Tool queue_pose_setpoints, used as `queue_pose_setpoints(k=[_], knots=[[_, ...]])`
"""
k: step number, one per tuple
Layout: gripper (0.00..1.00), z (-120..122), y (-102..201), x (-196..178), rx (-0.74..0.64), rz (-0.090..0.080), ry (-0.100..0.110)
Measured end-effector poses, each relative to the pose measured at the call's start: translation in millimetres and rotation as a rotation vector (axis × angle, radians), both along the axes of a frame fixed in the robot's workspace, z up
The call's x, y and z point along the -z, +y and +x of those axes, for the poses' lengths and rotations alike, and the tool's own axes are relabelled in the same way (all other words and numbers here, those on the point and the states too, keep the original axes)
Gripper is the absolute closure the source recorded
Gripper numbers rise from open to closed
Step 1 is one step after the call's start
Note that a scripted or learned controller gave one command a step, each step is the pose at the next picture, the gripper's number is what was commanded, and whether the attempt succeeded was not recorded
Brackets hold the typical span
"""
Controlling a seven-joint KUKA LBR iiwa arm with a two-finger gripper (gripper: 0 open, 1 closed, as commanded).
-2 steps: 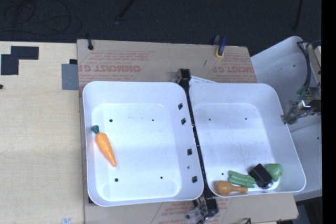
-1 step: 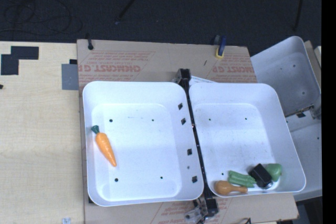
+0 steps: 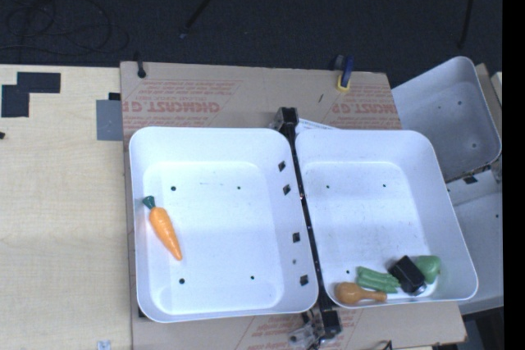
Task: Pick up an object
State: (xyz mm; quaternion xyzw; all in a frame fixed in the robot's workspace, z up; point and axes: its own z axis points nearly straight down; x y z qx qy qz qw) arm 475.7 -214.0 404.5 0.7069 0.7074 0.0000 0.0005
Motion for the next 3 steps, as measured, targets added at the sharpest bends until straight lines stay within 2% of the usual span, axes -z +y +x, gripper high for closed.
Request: queue_pose_setpoints(k=[1, 2, 3], knots=[[1.00, 1.2, 63.9, -16.8, -0.006, 0.001, -0.001], [1.00, -1.0, -2.0, 56.4, 0.005, 0.002, 0.009], [1.00, 0.3, 0.0, 9.3, 0.000, -0.001, -0.001]])
